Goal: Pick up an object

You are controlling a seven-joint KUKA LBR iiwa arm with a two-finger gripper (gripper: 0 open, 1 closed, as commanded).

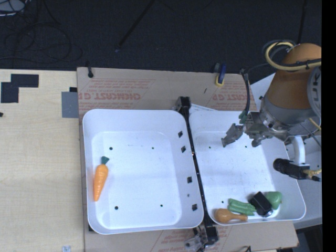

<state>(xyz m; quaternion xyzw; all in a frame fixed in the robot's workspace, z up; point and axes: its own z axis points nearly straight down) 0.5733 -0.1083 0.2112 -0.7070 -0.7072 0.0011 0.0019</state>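
Nearest my camera, along the front wall of the right bin (294, 214), I see a small cluster of objects: an orange-tan pear-shaped piece (229, 216) with its stem pointing right, a green pod-like toy (241, 207) just behind it, a black block (261, 203) lying tilted and touching the pod, and a lighter green rounded piece (274, 197) beside the block's right end. They sit bunched together in that bin's near right corner.

Over in the left bin (131, 117), I see a toy carrot (100, 176) lying alone near the left wall, its green top pointing away from me and its tip toward the front. Both bins rest side by side on a cardboard sheet (136, 91) spread over the bench (37, 167).

From the right, the arm (294, 88) reaches in over the far part of the right bin. Its pincer (244, 136) hangs there above bare white floor, well apart from the cluster at the front and from the carrot. I can make out two grey fingers (231, 136) spread apart with nothing between them, so I read the pincer as released and carrying nothing.
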